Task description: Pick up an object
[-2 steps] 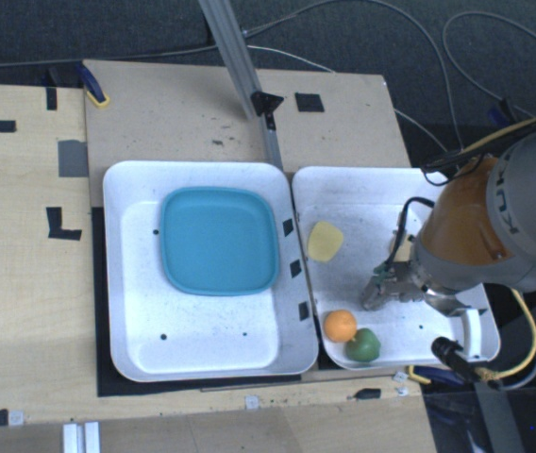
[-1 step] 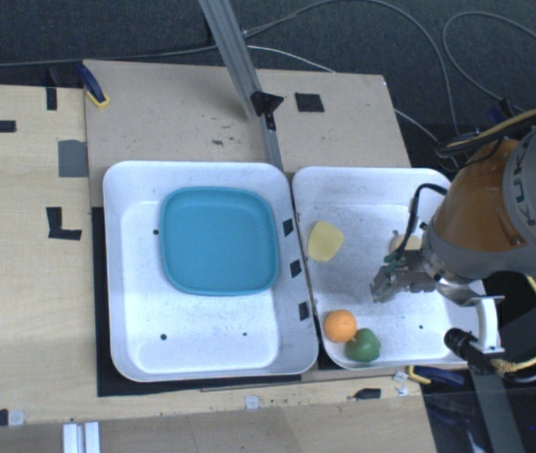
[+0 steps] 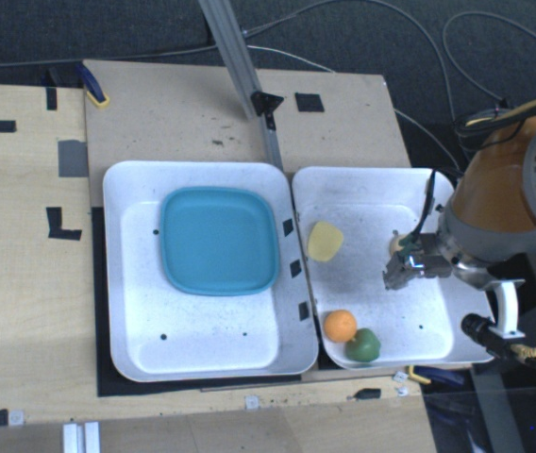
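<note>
Where the grey arm with its orange band (image 3: 499, 182) comes in from the right of the camera view, its two-finger gripper (image 3: 403, 270) hangs over the right shallow white bin (image 3: 372, 182), toward that bin's right half. The gripper is small and dark against the speckled floor, and whether it is parted or closed cannot be told; nothing can be made out between its tips.

Three loose things lie in this right bin. A pale yellow rounded block (image 3: 325, 241) sits near the bin's left wall, in its upper half, well apart from the gripper. A small orange ball (image 3: 340, 326) lies near the front left corner, and a green rounded piece (image 3: 363, 345) rests just beside it on its lower right, the two touching or very nearly so. Both are well below and to the left of the gripper.

The left shallow white bin (image 3: 126, 281) stands side by side with the right one, their inner rims meeting. A square teal plastic plate with rounded corners (image 3: 219, 240) lies flat in its upper middle part.

Both bins rest on a light wooden bench (image 3: 174, 111). A grey metal bar (image 3: 235, 50) slants down from the top edge toward the junction of the bins, and black cables (image 3: 410, 26) loop across the dark floor beyond.
</note>
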